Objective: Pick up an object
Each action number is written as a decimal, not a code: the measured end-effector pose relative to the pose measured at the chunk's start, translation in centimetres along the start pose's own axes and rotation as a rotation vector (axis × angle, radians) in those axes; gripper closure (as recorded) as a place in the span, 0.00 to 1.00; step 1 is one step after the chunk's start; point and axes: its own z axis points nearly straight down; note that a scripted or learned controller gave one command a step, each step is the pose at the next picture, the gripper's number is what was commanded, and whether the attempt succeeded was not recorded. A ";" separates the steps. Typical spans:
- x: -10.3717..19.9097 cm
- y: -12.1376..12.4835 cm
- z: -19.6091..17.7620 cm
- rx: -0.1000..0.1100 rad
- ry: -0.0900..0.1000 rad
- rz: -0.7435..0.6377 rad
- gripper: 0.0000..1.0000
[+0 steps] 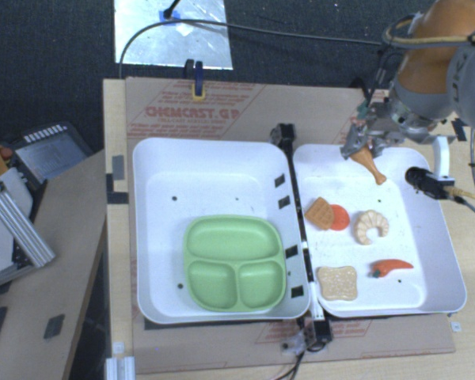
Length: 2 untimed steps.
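The gripper (362, 147) hangs over the far edge of the right bin (439, 236), at about twelve o'clock of that bin, with the grey and orange arm (435, 54) reaching in from two o'clock. Its fingers are drawn narrow around the upper end of a tan drumstick-shaped piece (370, 165), which slants down toward four o'clock from the fingertips; the lower end seems lifted off the bin floor, though that is hard to judge.

Below it in the right bin lie an orange cracker (320, 212) touching a red slice (340, 218), a pale shrimp (371, 226) just beside them at three o'clock, a red chili (392, 267) and a slice of toast (336, 283) near the front edge.

The left bin (166, 172) bears a green divided tray (233, 263) at its five o'clock.
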 end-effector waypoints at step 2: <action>11.0 -2.3 -0.9 0.002 0.003 -0.006 1.00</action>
